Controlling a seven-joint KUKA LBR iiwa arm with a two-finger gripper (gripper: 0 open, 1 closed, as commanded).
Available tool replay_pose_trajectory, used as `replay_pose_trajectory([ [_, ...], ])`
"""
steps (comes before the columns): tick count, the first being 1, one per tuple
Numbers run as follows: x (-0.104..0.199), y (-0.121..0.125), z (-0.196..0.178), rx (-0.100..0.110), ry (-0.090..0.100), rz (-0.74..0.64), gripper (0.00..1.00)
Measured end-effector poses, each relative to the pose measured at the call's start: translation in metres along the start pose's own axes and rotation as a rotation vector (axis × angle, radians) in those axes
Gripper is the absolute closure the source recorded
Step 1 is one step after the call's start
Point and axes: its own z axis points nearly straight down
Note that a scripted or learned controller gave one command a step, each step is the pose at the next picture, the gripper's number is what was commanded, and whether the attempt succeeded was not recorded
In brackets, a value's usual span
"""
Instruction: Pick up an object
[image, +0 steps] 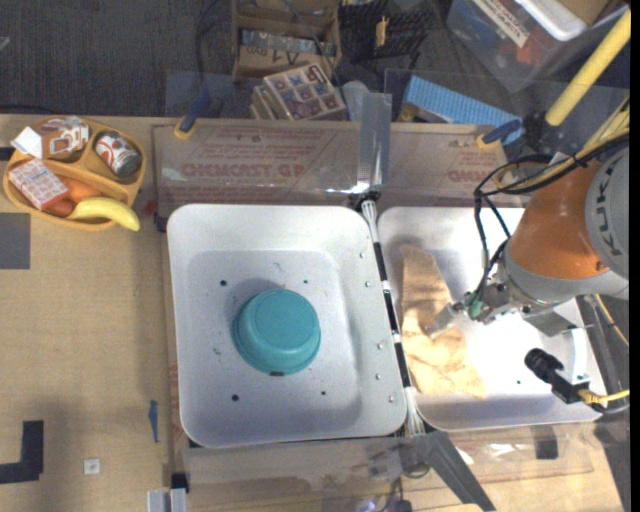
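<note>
The pincer is low in the right bin, touching a tan cloth. I cannot tell its state. A teal bowl sits in the left bin.

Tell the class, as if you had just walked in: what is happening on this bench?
A grey and orange robot arm reaches in from the right, over the right bin. Its gripper is low, beside a tan crumpled thing lying in that bin; whether it grips it cannot be told. In the left bin a teal bowl sits upside down, untouched.
</note>
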Motion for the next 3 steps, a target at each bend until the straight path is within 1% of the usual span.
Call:
replay_pose_trajectory([
  [1, -0.004, 0.047, 0.012, 0.009, -0.001, 0.061, 0.0],
  [2, -0.003, 0.049, 0.001, 0.004, 0.001, 0.06, 1.0],
  [3, -0.003, 0.05, 0.001, 0.004, 0.0, 0.06, 0.0],
])
